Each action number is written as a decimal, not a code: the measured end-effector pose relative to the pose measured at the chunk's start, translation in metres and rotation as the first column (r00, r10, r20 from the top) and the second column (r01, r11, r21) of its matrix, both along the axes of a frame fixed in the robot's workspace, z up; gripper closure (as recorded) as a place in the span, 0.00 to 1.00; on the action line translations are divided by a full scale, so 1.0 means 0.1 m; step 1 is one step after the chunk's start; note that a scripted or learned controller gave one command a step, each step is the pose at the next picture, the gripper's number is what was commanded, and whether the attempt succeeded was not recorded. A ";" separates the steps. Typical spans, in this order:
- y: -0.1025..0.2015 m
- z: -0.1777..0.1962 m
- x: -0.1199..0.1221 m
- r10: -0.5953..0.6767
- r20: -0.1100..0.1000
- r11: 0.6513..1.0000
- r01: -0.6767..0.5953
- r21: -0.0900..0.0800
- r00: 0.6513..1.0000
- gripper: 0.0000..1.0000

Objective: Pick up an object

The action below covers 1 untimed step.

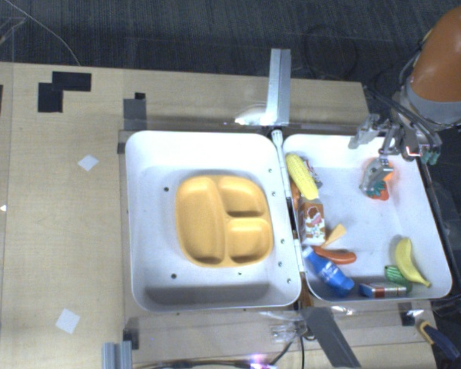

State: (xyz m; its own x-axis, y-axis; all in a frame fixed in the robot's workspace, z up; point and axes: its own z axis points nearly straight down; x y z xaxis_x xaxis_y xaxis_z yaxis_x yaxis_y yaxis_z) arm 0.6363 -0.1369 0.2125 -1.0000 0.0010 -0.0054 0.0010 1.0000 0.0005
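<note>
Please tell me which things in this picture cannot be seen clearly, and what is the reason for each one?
- Gripper: in the camera view its fingers are small and blurred, so open or shut is unclear.
- Orange and grey object below the gripper: too blurred to identify, and contact with the gripper is unclear.
- Arm: cut off by the right edge.
- Blue item in the right bin: partly covered by the sausage-like toy.
</note>
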 end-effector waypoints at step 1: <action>-0.71 0.24 -0.77 0.190 0.004 0.982 -0.190 -0.006 0.982 0.00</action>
State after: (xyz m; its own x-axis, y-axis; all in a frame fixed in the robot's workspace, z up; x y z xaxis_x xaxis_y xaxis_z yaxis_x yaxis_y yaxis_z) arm 0.5590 -0.2081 0.2370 -0.9820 -0.1886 -0.0098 -0.1886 0.9820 -0.0053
